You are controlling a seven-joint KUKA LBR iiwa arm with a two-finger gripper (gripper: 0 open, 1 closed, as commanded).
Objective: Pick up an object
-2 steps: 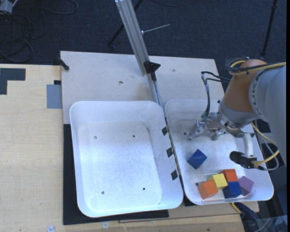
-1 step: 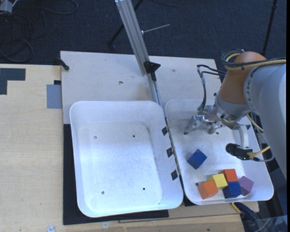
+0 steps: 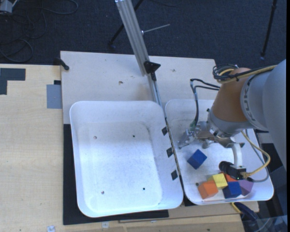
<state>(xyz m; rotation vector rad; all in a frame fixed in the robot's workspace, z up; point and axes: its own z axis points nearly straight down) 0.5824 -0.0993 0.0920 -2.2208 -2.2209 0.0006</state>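
The gripper [image 3: 191, 135] hangs low in the right bin [image 3: 176, 111], near its left wall; how wide it stands I cannot tell. A blue cube [image 3: 197, 158] lies just beside it, loose. 4 more blocks [image 3: 225, 185] crowd the near right corner. A descent off-centre could nudge the cube aside or strike the wall.

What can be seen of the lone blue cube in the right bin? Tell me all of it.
The blue cube is a small solid block, plain dark blue with a matte look, turned corner-on to the camera. It rests on the floor of the right bin, apart from the cluster of blocks at the near corner. The gripper is just above it in the view; contact cannot be told.
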